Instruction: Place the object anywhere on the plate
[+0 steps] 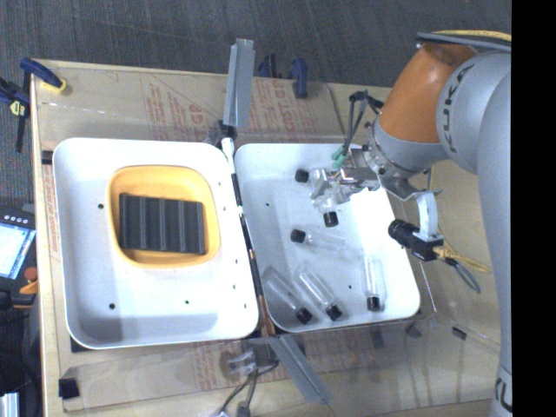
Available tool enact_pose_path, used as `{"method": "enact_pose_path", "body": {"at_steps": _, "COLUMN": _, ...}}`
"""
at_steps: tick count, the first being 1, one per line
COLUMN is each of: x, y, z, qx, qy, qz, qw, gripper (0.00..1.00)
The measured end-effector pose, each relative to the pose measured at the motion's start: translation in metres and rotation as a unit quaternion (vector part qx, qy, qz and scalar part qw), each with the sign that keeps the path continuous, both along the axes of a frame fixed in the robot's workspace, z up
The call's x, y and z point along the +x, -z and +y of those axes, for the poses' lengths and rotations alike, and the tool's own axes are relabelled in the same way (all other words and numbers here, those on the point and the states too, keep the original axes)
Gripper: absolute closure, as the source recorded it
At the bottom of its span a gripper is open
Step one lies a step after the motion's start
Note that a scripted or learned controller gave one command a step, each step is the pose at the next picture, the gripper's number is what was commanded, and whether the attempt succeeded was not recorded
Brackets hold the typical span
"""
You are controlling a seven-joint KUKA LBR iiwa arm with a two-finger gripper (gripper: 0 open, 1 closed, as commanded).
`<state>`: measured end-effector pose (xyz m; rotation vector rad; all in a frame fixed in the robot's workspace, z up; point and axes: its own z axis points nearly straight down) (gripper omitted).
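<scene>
A grey KUKA arm (452,102) with an orange band reaches in from the right over a wooden bench (130,89) that carries two shallow white bins side by side. Its end effector (334,189) hangs low over the upper middle of the right bin (265,181); how far it is open, and whether it has hold of anything, cannot be told from this slanted overhead view. A small clear vial with a black cap (330,215) sits just beneath it, with the cap toward the viewer. More clear vials lie scattered in the same bin: one near the centre (306,237), three close together along the lower edge (304,298), and one standing apart toward the lower right corner (373,281). A lone black cap (301,175) rests near the bin's upper left. In the left bin (82,172), well apart from the vials, lies a yellow plate (165,181) bearing a dark ribbed insert (162,224).
</scene>
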<state>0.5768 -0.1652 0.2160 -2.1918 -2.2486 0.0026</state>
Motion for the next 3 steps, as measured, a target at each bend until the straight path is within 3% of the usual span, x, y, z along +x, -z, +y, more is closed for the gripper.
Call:
{"method": "enact_pose_path", "body": {"at_steps": 1, "x": 0.039, "y": 0.005, "z": 0.024, "qx": -0.0001, "qy": -0.117, "qz": -0.001, "qw": 0.9932, "gripper": 1.00}}
{"method": "enact_pose_path", "body": {"at_steps": 2, "x": 0.039, "y": 0.017, "z": 0.111, "qx": 0.0008, "qy": -0.214, "qz": 0.001, "qw": 0.9768, "gripper": 1.00}}
{"method": "enact_pose_path", "body": {"at_steps": 3, "x": 0.033, "y": 0.025, "z": 0.166, "qx": 0.0009, "qy": -0.258, "qz": 0.001, "qw": 0.9660, "gripper": 1.00}}
